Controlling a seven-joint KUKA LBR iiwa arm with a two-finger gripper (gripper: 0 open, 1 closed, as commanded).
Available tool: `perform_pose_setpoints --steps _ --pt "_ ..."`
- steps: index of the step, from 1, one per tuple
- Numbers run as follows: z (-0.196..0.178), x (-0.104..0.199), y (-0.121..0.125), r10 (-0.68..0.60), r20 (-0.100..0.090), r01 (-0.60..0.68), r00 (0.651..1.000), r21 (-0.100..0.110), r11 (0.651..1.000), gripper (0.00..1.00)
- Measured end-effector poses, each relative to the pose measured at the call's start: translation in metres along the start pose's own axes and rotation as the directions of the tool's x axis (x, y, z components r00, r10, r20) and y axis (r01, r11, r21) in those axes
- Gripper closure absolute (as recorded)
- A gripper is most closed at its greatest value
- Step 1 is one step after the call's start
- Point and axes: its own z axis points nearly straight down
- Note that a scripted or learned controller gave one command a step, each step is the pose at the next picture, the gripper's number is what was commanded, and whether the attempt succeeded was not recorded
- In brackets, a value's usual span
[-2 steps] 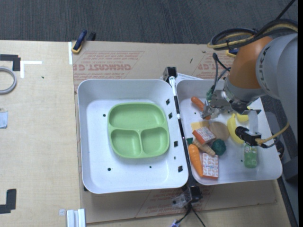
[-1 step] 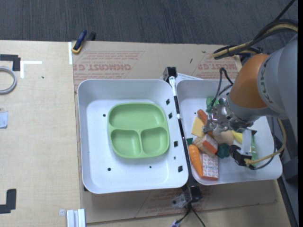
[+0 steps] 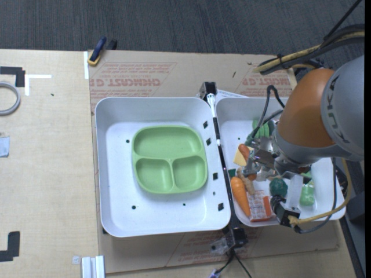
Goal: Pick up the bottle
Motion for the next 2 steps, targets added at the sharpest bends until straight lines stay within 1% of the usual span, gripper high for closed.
perform_pose_setpoints --steps 1,2 --pt "0.0 0.069 -0.025 0.171 0.001 -0.171 0.985 0.0 0.985 1.0" --pt "-0.028 0.115 -0.042 0.619 0.001 -0.619 0.786 0.0 0.786 1.0"
